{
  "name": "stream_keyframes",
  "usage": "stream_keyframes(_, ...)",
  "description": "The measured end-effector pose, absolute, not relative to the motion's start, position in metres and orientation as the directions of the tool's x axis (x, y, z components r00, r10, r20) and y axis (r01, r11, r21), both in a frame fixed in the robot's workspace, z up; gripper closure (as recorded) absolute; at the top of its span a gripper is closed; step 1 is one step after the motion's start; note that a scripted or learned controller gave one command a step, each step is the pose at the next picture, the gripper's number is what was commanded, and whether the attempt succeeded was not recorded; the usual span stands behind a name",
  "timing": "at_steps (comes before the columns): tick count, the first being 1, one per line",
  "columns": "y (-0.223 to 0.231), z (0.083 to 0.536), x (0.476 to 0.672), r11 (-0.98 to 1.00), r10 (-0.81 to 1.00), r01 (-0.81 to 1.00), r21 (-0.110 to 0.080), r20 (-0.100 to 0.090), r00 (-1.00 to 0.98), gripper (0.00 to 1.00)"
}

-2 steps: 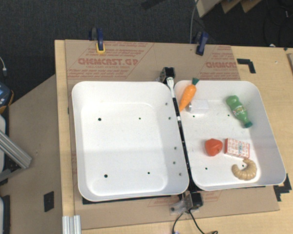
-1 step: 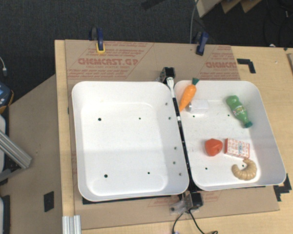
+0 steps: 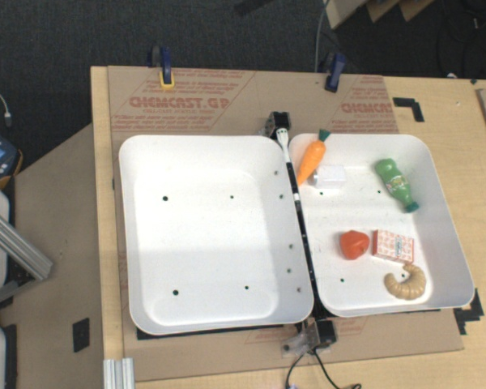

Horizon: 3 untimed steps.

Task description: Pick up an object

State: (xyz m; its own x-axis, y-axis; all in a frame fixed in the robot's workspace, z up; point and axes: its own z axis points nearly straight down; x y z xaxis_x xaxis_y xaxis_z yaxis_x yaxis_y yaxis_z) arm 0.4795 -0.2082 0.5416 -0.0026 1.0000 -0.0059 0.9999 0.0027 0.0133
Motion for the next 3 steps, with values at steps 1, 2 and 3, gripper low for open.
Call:
stream_keyframes(1, -0.209, 0.547, 0.48, 0.001, 1.0, 1.0, 0.007, -0.006, -0.001, 1.0)
stream_keyframes(2, -0.209, 0.546, 0.48, 0.001, 1.0, 1.0, 0.006, -0.005, -0.001, 0.0)
stream_keyframes(3, -0.192, 0.48, 0.593, 0.005, 1.0, 1.0, -0.001, 0.0, -0.005, 0.0)
